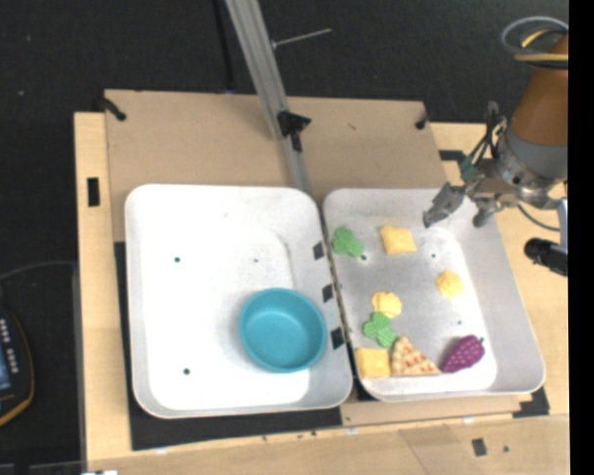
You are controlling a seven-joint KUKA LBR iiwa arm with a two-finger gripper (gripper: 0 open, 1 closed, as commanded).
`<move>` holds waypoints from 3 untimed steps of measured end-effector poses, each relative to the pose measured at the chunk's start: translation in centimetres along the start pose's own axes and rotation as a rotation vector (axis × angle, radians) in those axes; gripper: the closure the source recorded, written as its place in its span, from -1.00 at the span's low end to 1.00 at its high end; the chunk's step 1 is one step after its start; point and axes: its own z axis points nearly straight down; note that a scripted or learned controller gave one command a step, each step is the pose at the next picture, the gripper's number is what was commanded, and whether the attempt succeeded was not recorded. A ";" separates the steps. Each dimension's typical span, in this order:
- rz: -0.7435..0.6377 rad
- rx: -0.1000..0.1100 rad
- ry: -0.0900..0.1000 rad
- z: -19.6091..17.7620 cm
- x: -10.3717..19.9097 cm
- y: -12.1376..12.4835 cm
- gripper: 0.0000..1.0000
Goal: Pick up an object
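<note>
1. Over the right bin (pixel 495 295), far corner: gripper (pixel 460 209) hovering, fingers spread apart, nothing between them.
2. Nearest below: yellow square block (pixel 397 239), lying flat, edges slightly skewed to bin walls.
3. Near edge: purple grape bunch (pixel 462 353), long axis running left-right.
4. Left bin (pixel 178 226): blue bowl (pixel 282 329), mouth up.
5. Legible writing: none discernible.

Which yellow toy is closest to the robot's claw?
The square yellow toy at the top of the right bin, beside the green piece. The gripper hovers just right of it; the other yellow toys lie lower down.
</note>
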 end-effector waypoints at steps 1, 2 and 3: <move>0.001 0.003 0.000 6.2 -0.2 -0.6 -1.00; 0.003 0.001 0.000 11.2 -0.3 -0.7 -1.00; 0.005 -0.006 -0.001 9.8 -0.4 -0.5 1.00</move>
